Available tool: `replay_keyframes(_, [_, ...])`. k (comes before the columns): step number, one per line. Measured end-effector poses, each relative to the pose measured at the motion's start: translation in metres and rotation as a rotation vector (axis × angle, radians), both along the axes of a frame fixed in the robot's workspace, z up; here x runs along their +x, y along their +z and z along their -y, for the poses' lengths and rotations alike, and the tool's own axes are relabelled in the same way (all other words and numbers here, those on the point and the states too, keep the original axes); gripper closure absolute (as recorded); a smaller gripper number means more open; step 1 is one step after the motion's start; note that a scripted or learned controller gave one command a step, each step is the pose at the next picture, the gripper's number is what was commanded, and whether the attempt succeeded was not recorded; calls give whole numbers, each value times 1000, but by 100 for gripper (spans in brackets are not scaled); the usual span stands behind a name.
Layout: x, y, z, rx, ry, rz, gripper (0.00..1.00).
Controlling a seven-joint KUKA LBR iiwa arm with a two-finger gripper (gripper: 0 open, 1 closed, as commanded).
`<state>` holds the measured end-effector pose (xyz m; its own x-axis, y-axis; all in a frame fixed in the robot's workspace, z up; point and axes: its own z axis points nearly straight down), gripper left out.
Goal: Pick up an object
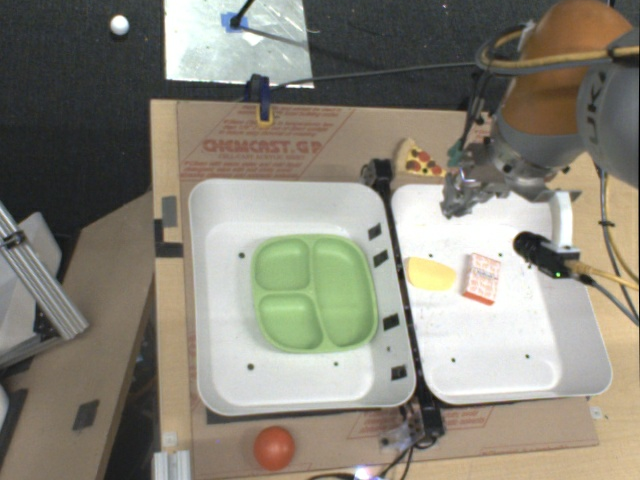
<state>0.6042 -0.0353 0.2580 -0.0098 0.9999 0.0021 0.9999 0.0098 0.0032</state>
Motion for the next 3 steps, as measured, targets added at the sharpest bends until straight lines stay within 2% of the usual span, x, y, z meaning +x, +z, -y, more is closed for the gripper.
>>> replay_keyframes(2, [-5, -23, -93, 0, -1, -3, 100])
replay_keyframes(3, [6, -27, -139, 0, -1, -1, 100])
